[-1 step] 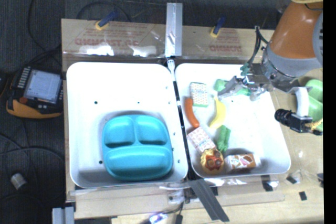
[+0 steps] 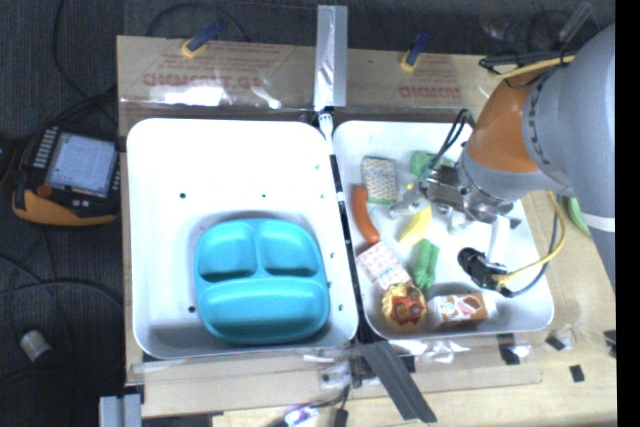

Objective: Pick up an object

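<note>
The claw hangs low in the right bin, its opening impossible to judge. Below it lie a yellow piece, green piece and orange carrot. The arm's wrist covers the bin's far right corner.

The right bin holds the loose objects. An orange carrot-like piece lies along its left wall. A grey ribbed block sits near the top-left corner. A yellow piece and a green piece lie mid-bin. A pink patterned packet, a red-gold round item and a small red-white box line the bottom edge.
</note>
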Controlling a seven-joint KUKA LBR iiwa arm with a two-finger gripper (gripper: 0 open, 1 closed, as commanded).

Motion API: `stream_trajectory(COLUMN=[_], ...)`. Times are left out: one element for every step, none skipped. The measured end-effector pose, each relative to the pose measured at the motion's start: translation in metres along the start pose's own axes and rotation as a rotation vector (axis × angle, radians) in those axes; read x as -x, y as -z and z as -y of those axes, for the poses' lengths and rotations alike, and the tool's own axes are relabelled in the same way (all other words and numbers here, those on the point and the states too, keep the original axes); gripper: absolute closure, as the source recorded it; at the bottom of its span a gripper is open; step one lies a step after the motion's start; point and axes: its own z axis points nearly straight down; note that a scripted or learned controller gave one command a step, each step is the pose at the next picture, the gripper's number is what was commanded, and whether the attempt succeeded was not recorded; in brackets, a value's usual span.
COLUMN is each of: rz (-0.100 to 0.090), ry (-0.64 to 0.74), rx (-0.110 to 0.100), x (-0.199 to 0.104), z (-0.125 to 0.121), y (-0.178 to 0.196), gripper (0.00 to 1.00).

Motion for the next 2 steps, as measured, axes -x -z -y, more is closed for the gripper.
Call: stream_trajectory(rz=[-0.003,0.002], ry=[0.0,0.01], rx=[0.0,-0.011], x=[-0.001,-0.058], z=[0.0,0.008], y=[0.01,0.106], gripper=[1.0,1.0])
